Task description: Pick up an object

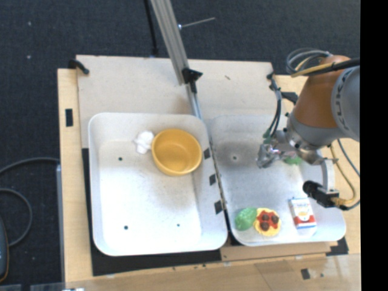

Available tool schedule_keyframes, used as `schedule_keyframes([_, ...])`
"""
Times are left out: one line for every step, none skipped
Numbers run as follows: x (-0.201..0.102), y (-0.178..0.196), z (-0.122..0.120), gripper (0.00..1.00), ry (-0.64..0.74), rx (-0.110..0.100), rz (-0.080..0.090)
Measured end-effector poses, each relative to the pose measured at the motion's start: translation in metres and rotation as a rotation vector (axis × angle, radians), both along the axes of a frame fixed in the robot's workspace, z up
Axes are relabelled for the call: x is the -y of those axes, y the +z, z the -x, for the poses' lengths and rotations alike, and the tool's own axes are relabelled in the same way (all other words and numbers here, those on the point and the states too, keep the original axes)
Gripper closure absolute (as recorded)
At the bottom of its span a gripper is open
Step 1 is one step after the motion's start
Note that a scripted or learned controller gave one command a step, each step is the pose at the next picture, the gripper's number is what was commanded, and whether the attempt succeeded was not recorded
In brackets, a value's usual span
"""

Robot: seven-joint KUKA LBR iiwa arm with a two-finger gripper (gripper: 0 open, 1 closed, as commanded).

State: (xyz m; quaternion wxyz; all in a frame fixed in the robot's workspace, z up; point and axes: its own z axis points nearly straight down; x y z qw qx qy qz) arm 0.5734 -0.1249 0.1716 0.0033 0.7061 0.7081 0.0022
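Observation:
My gripper (265, 158) hangs low over the upper middle of the right bin (242, 180), on the grey arm with the orange band (318, 105). A small green thing (294, 160) peeks out just right of the gripper, mostly hidden by the wrist. Along the right bin's front edge lie a green lump (245, 218), a yellow piece with red spots (268, 221) and a small white, red and blue carton (302, 214). In the left bin, a yellow bowl (176, 151) stands upright with a white crumpled item (144, 141) touching its left side.
The left bin (139, 211) has bare floor in its front half. A slanted metal pole (173, 35) rises behind the bins, its foot near their shared edge. Cables (336, 180) hang off the arm at the right.

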Motion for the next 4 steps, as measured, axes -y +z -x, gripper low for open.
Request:
schedule_keyframes([0.001,0.048,-0.002,1.0,0.0,-0.002,0.0])
schedule_keyframes([-0.048,0.062,-0.003,1.0,0.005,-0.003,-0.003])
schedule_keyframes([-0.1,0.074,-0.003,1.0,0.001,-0.005,-0.002])
schedule_keyframes([-0.149,0.083,-0.003,1.0,0.001,-0.004,-0.002])
